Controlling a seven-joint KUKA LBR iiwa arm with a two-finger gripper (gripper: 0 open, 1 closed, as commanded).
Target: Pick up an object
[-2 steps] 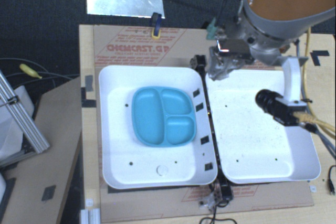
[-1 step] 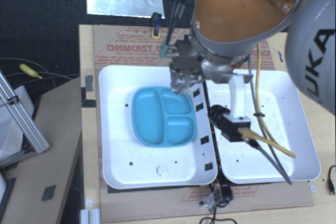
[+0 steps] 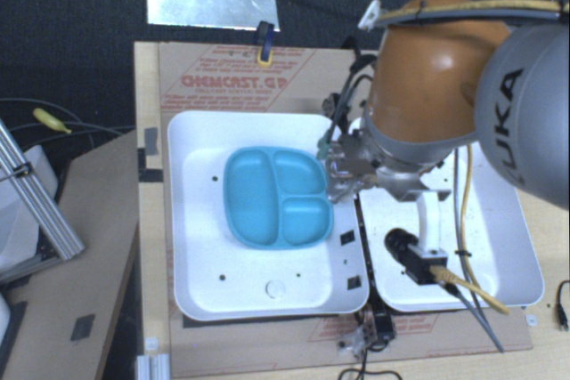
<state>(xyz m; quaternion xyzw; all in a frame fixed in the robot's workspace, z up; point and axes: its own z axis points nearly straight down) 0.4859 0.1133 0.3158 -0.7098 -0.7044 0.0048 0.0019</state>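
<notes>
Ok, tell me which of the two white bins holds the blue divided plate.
The left bin: the blue divided plate lies in its middle. The right bin sits under the arm.

Red block lettering reading "CHEMCAST GP" runs across the brown protective sheet (image 3: 236, 71) that lies beneath the two white bins, visible along its far edge; smaller lines of red print above and below that name are too fine to read. More red print shows on the same sheet's near edge below the bins, also illegible. On the robot arm (image 3: 525, 116), large dark capital letters spell "UKA" down the grey casing at the frame's right, the visible part of the maker's name KUKA, its first letter cut off at the picture's edge. No other text, numbers or signs can be read.
</notes>
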